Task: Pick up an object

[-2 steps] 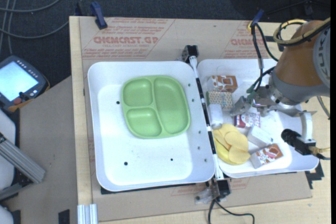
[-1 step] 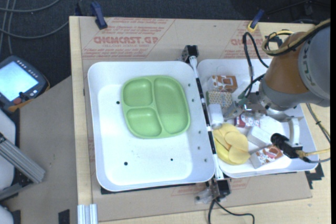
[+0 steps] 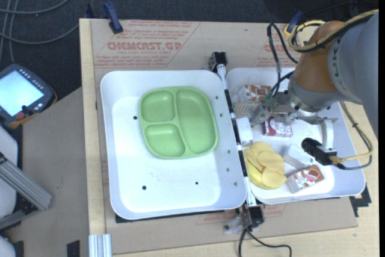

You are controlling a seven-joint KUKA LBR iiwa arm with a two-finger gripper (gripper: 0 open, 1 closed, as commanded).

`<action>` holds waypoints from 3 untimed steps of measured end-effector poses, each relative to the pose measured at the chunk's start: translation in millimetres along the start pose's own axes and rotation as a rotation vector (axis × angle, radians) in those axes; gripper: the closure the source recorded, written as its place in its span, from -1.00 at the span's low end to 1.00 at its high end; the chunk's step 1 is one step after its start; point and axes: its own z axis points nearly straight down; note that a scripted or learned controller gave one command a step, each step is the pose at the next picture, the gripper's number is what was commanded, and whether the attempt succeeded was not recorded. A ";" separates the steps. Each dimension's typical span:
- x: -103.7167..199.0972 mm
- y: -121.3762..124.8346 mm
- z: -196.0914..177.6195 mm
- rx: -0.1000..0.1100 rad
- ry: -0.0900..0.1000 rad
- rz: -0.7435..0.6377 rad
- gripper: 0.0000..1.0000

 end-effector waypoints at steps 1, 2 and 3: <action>3.4 23.7 -0.8 -0.008 0.000 -0.001 -1.00; 8.9 -0.1 -1.4 -0.012 0.002 -0.002 -1.00; 10.5 32.5 3.7 0.003 0.007 -0.002 -1.00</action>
